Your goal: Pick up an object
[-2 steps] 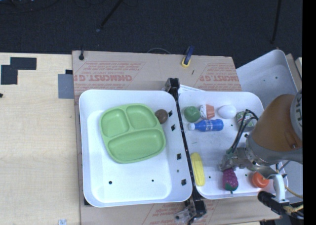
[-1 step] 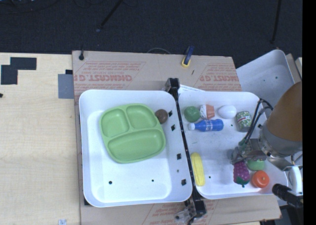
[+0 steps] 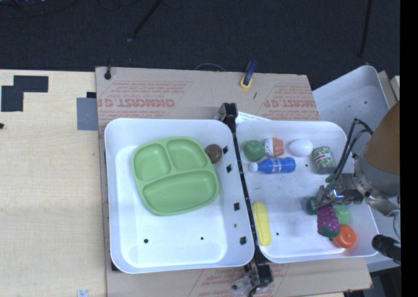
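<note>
My gripper (image 3: 324, 199) reaches in from the right and hangs low over the right bin (image 3: 287, 243), at its right side. Its tip sits just above a purple grape bunch (image 3: 328, 221) and touches or overlaps a small dark green object (image 3: 312, 206). An orange piece (image 3: 345, 237) and a light green piece (image 3: 342, 212) lie beside the grapes. Further left in this bin lie a yellow corn cob (image 3: 261, 222), a blue bottle (image 3: 275, 166), a green round item (image 3: 253, 151), an orange-and-white item (image 3: 273, 146), a white egg (image 3: 300, 147) and a green can (image 3: 322, 158).
The left bin (image 3: 124, 237) holds a green divided plate (image 3: 175, 175) with a brown ball (image 3: 213, 153) at its right edge. A black divider (image 3: 238, 185) separates the bins. The arm's grey body (image 3: 385, 158) covers the right bin's right rim.
</note>
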Motion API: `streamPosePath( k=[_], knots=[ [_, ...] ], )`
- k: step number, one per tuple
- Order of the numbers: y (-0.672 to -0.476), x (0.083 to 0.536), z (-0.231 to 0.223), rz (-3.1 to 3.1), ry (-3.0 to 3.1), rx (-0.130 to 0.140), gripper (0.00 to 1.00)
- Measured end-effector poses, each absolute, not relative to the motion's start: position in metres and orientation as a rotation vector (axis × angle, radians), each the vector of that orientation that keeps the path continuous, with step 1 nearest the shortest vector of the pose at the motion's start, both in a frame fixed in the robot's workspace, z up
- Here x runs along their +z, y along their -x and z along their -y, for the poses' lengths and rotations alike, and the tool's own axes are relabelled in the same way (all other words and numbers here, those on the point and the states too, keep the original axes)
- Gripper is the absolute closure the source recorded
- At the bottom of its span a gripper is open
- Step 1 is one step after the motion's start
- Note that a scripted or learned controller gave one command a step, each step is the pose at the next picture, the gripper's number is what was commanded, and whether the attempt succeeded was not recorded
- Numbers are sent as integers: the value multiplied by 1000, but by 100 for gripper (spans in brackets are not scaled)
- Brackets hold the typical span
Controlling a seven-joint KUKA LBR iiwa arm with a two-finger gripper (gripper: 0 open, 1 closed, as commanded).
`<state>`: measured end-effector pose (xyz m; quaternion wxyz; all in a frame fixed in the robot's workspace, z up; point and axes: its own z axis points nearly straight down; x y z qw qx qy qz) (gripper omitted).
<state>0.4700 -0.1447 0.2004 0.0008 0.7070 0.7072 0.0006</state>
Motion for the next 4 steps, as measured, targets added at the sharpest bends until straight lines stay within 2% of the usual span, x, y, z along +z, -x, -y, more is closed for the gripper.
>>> streamPosePath(
  k=[1, 3, 4],
  knots=[
    [-471, 229, 145, -2221, -2220, 1, 100],
    [-518, 240, 36, -2229, -2217, 1, 100],
    [-531, 218, -7, -2229, -2222, -4, 100]
  ],
)
